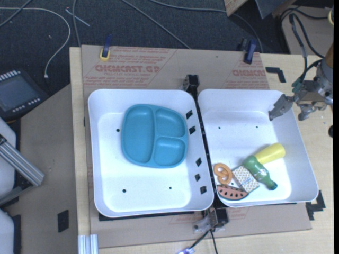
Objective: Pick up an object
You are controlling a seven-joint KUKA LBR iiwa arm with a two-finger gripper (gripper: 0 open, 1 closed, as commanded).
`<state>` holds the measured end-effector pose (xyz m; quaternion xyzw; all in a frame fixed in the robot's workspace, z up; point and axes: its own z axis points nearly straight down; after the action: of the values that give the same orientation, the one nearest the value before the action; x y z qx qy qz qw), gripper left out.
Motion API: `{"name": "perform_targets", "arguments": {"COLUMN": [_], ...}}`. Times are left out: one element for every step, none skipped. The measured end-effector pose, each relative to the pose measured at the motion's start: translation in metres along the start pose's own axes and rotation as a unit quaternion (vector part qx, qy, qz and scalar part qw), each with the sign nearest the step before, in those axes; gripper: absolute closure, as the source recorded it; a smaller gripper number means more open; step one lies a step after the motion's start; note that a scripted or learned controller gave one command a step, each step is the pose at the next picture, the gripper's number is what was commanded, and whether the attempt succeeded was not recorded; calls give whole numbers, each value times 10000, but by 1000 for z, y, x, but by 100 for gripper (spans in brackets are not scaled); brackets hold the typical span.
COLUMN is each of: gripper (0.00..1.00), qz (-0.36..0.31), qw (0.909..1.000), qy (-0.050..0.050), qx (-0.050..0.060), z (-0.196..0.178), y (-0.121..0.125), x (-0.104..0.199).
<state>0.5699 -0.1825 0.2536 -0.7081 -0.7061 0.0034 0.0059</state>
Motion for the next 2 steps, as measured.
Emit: {"name": "perform_targets", "arguments": {"gripper": [0,0], "qz": [-16,-10], "qw": [10000,10000], "qy": [-15,-5], "qx": [-64,-34], "z": [-7,46], "y": [2,-8], "x": [0,-1]}}
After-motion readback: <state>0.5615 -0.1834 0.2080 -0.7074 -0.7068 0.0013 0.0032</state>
